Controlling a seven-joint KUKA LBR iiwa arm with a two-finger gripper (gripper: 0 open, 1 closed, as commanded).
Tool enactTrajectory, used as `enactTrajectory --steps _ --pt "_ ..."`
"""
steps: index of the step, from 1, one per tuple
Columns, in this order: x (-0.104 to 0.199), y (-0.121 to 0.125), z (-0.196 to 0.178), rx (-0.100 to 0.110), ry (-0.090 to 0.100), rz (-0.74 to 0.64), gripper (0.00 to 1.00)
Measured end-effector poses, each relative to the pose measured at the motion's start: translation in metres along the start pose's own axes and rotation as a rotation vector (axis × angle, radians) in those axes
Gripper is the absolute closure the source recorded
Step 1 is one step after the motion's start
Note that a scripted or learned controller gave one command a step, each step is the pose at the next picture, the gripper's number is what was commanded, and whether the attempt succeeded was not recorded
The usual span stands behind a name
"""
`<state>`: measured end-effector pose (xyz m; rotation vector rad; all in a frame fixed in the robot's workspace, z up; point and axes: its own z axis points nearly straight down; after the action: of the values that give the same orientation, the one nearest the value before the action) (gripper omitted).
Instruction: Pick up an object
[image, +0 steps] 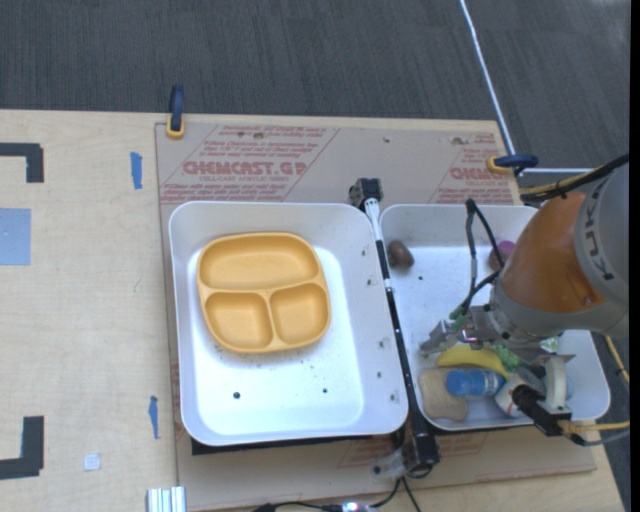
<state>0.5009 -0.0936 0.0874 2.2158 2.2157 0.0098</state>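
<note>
1. The tool (478, 338) is lowered into the right bin (440, 270), at the near half of it, with the arm's orange band (548, 262) directly above and hiding much of the wrist
2. A yellow banana (470, 356) is seen just below the tool, touching or nearly touching it – its long axis runs roughly left to right across the bin
3. A blue bottle (472, 383) lies just nearer the camera than the banana, also lengthwise left to right, with a tan lump (442, 397) beside its left end
4. Whether the tool is released or clenched cannot be told – its tips are masked by clutter, and nothing is seen to be grasped
5. A small brown object (400, 254) sits well apart, at the far left corner of the same bin
6. The left bin (270, 400) carries a yellow divided plate (265, 290), away from the tool
7. The banana is judged the nearest candidate, so a grip across its short axis would be called for
</note>
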Motion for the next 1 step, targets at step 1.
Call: enactTrajectory --steps 1 --pt "-0.0002 0.0023 -0.0109 -0.006 -0.001 0.0 1.0"
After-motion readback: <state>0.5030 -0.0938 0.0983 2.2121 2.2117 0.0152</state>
